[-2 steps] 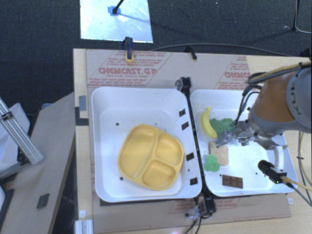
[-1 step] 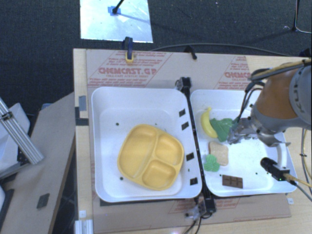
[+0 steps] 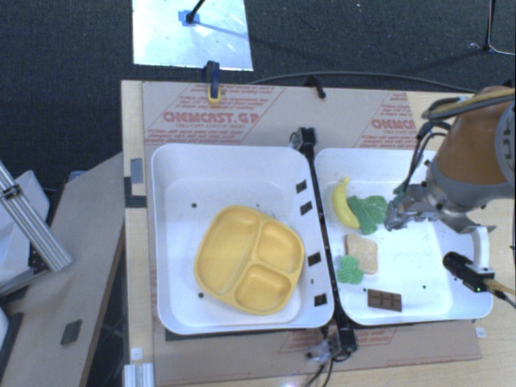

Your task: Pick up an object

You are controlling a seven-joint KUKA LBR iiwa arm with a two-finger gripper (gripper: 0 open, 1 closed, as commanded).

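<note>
- Two white bins sit side by side on the surface; the left bin holds a yellow divided tray, and the right bin holds the small items worth picking.
- Five small items lie in the left half of the right bin: a yellow banana, a dark green leafy piece touching it, a pale tan slice, a smaller green piece at that slice's lower left corner, and a brown chocolate bar lower down, lying apart from the rest.
- Gripper hangs low over the right bin, reaching in from the right, its tip just beside the right edge of the dark green leafy piece.
- Whether its grasping part is spread or closed I cannot tell; the wrist hardware and cables blur it, and nothing is visibly held.
- Nearest candidate, in my judgement, is the dark green leafy piece: it lies immediately to the left of the tip, with the banana just beyond it on the same side.
- Banana's long axis runs roughly top to bottom with a slight curve, so a grasp there would close across it from side to side.
- Risk: the leafy piece and the banana touch, so a descent there may nudge both.
</note>
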